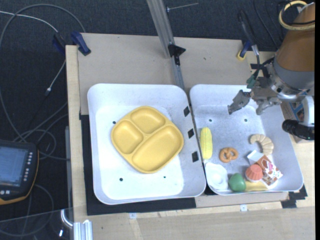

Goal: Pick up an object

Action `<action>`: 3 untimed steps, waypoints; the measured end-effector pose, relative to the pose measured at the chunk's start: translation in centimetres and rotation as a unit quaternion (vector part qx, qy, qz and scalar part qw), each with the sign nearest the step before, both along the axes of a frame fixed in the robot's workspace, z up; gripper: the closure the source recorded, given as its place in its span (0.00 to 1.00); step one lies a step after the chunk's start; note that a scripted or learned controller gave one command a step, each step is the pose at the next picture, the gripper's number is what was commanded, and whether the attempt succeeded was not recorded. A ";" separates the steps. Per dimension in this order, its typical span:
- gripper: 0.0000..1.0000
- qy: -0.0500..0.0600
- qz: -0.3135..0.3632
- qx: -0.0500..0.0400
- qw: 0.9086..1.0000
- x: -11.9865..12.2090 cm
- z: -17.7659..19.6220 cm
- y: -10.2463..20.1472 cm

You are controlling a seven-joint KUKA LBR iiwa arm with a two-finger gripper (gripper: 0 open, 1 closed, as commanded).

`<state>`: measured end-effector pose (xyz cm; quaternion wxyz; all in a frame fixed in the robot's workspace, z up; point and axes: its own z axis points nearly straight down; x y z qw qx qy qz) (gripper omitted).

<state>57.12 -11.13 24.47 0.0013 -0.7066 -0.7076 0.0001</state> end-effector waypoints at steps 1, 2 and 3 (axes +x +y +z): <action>0.00 0.000 0.000 0.000 1.000 0.0 0.0 0.0; 0.00 0.003 -0.001 0.000 1.000 -1.0 -5.3 -0.3; 0.00 0.003 -0.001 0.000 1.000 -1.5 -10.1 -1.1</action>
